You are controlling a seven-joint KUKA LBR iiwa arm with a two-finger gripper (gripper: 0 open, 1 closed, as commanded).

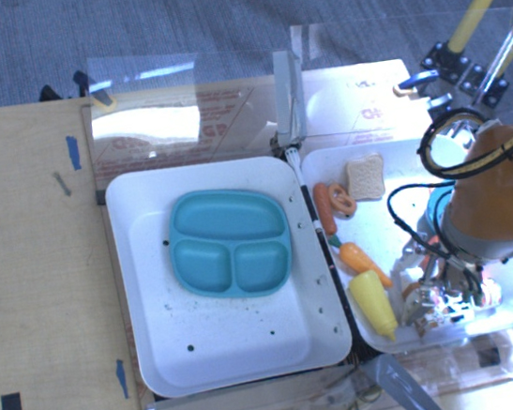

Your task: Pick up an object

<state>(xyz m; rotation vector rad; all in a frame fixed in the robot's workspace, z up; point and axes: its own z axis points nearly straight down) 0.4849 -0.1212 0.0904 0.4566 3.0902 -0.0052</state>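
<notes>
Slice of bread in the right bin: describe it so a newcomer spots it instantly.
Start at the right shallow white bin. Along its far side lies a small tan square slice of bread, beside the brown pretzel. It is the one flat, pale, square item; the orange carrot and yellow corn cob are elongated.

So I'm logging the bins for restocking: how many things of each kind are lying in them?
Divided blue plate: 1
Bread slice: 1
Pretzel: 1
Hot dog: 1
Carrot: 1
Corn cob: 1
Total: 6, not counting whatever the gripper hides.
</notes>
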